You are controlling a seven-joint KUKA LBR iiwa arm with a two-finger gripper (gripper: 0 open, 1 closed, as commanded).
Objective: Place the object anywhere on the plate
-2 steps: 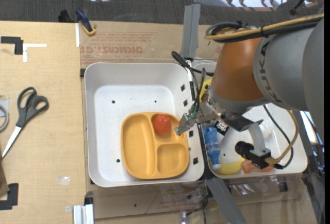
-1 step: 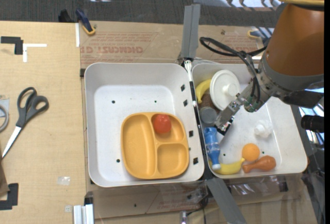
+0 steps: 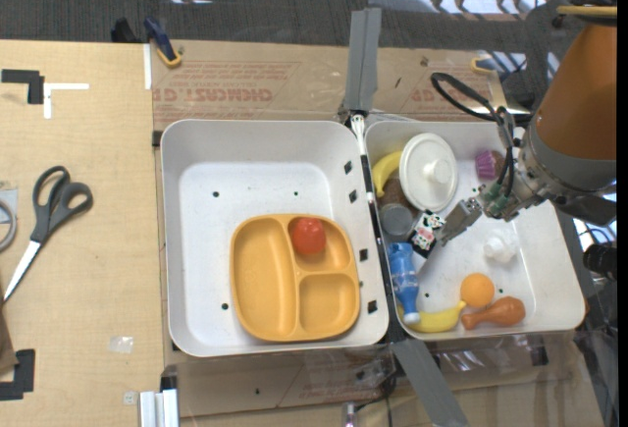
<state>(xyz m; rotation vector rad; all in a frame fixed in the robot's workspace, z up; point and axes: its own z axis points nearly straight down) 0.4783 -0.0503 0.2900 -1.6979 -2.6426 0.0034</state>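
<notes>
The pincer [image 3: 444,230] is seen low over the middle of the right bin [image 3: 538,270], pointed toward the frame's lower left; whether it is spread or pressed together cannot be told, and nothing is shown pinched in it. Its tip is placed just beside a small black-and-white item [image 3: 424,234]; contact cannot be judged. A grey cup [image 3: 396,217] is found just left of that item, with a blue bottle [image 3: 402,274] lying below it along the bin's left wall. A white round lid-like piece [image 3: 430,170] is set above the pincer, partly over a yellow banana [image 3: 385,170]. A small purple item [image 3: 486,161] is seen at the bin's upper right and a small white lump [image 3: 501,249] right of the pincer. An orange ball [image 3: 477,290], a brown-orange drumstick-shaped toy [image 3: 497,313] and a second banana [image 3: 438,320] are grouped along the bin's lower edge. The grey arm with its orange band [image 3: 587,81] is entered from the frame's right. In the left bin [image 3: 245,170] a yellow three-part plate [image 3: 260,278] is laid at lower centre, and a red round object [image 3: 309,236] is seen in its upper right compartment, well apart from the pincer. Scissors [image 3: 49,209] are lying on the wooden bench [image 3: 78,317] at the frame's far left, and a blue clip [image 3: 161,41] is placed at upper left.
</notes>
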